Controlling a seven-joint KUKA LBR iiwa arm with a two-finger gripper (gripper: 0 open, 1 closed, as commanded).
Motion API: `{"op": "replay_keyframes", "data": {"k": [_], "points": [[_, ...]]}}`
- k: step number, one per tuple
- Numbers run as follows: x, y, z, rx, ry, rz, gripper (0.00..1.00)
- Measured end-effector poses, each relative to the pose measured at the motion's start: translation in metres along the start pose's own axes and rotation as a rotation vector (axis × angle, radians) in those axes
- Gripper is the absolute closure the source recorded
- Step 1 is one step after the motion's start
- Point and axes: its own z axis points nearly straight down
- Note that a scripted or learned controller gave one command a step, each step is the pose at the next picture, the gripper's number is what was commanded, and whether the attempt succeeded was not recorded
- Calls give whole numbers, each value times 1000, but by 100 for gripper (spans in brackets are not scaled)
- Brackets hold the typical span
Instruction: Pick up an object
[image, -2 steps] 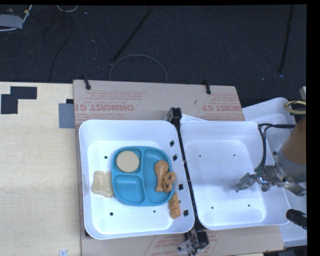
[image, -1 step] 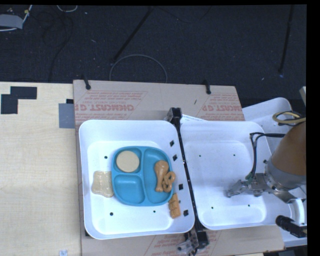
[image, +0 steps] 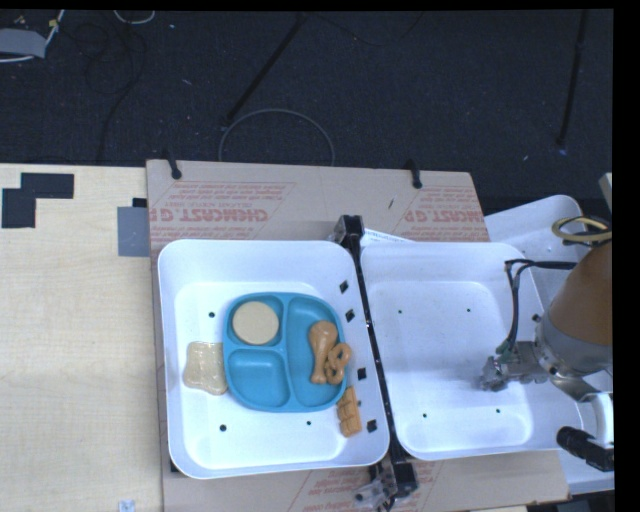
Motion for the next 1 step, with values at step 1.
{"op": "replay_keyframes", "data": {"k": [1], "points": [[4,3,-62,-1,0,-6,100]]}}
